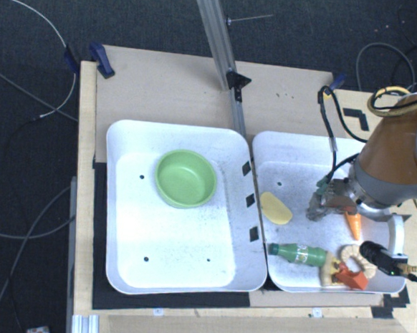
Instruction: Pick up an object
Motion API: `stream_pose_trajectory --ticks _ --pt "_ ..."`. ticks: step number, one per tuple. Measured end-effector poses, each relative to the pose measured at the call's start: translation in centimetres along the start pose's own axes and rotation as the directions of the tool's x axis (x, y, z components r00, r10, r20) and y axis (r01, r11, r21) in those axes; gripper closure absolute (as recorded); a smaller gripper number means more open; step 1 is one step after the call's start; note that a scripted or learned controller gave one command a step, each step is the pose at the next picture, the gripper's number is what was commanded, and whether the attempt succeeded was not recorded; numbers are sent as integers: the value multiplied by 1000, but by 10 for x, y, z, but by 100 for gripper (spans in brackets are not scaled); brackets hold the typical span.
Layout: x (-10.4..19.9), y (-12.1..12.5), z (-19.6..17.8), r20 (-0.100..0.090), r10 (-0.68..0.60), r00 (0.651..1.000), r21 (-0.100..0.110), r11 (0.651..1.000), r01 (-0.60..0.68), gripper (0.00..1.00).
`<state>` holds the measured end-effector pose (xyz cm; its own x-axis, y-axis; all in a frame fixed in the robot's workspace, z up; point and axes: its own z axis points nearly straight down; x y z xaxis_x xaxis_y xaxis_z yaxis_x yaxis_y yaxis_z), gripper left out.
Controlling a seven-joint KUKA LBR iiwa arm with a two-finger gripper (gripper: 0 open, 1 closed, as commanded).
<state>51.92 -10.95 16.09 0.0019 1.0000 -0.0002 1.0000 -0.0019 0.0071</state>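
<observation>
Here, hand (323, 205) low in the right bin (296, 151), its grip state unclear.

We see the big grey robot arm with its orange band (396, 152) come in from the right side. It bends down at the wrist. At its tip hangs the small grey two-finger gripper (320, 207), pointing down and a bit left (its fingers are too small and dark for us to read).
</observation>
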Motion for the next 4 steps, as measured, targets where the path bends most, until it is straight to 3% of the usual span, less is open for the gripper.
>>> stream_pose_trajectory --ticks 2,3,4 --pt "0 5 -124 -1 -3 1000 -2 1000 3 100" --pt "57 0 -126 -6 -8 1000 12 1000 8 100" --pt "114 -3 -106 -6 -8 1000 20 1000 8 100"
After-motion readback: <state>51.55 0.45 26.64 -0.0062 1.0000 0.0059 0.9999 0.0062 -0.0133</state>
